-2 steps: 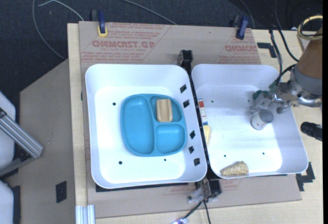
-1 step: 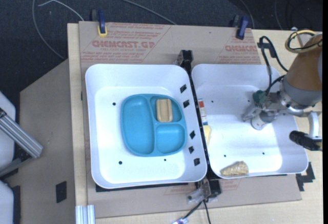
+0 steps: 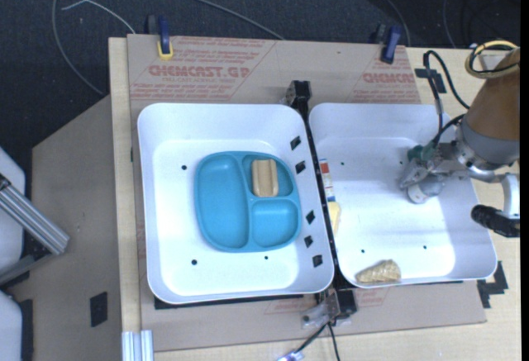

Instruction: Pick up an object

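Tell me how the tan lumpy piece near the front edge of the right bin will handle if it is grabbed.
The tan piece looks small and irregular, so probably light. Its lumpy outline suggests it may shift or twist under a pinch. It lies low near the right bin's front rim, so it seems unlikely to roll.

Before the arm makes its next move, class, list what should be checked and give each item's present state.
1. Pincer inside the right bin: ok.
2. Object held in the pincer: cannot tell, too small and blurred.
3. Tan piece reachable near the right bin's front edge: ok.
4. Pincer over the tan piece: not ok, it sits well apart.
5. Blue tray in the left bin, holding a tan block in its upper compartment: ok.
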You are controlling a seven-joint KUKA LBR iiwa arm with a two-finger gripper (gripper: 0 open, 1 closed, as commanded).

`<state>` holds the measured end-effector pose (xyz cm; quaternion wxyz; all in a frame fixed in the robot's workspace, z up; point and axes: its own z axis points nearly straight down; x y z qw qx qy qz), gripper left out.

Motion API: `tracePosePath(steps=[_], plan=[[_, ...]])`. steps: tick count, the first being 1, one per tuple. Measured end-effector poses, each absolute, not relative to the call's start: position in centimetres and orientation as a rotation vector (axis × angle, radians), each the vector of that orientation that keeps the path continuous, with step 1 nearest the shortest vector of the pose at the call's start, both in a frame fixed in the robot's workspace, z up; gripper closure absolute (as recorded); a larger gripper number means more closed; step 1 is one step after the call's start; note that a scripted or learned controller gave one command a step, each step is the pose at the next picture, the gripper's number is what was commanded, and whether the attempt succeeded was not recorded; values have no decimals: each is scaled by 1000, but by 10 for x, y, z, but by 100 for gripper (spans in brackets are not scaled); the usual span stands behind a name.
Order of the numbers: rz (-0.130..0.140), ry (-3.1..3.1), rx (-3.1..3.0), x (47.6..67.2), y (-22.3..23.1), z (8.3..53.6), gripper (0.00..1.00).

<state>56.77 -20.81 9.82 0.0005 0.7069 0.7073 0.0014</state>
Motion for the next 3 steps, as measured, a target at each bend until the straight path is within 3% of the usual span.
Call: tracePosePath(steps=[3], plan=[[5,2218,2215,572,-215,276,100]])
